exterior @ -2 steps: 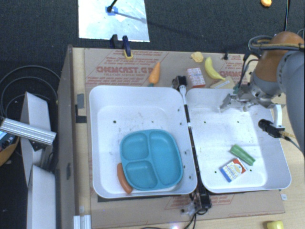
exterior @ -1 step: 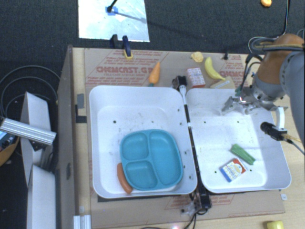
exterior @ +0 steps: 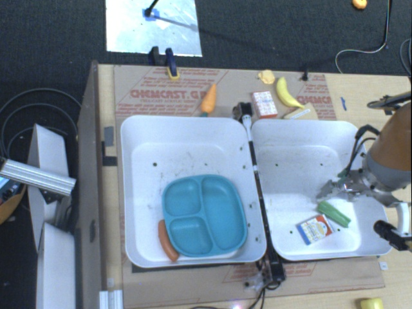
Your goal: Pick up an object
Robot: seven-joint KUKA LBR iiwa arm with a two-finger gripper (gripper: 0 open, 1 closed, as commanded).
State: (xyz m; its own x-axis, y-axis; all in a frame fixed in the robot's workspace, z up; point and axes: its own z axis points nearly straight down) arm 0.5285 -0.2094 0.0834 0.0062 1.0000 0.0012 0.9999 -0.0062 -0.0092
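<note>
Lowest in the view, a small yellow object [exterior: 371, 303] is seen on the surface [exterior: 193, 85], well below the claw. From the claw [exterior: 338, 188] outward: it is placed low over the right bin [exterior: 302, 137], and its metal fingers [exterior: 326, 190] point to the left. Whether they are spread or pressed together cannot be told, and nothing is seen between them. Just below the claw, almost touching it, a green object [exterior: 334, 213] is lying on the bin floor. A little further down and to the left, a small card with blue, white and red print [exterior: 314, 228] is found. Far to the left of the claw, in the left bin [exterior: 187, 140], a blue divided plate [exterior: 204, 215] is lying, with an orange sausage-like piece [exterior: 167, 241] beside it. Above the claw, behind the bins, a banana [exterior: 286, 93], a small box [exterior: 264, 104] and a carrot [exterior: 208, 99] are placed on the surface.
</note>
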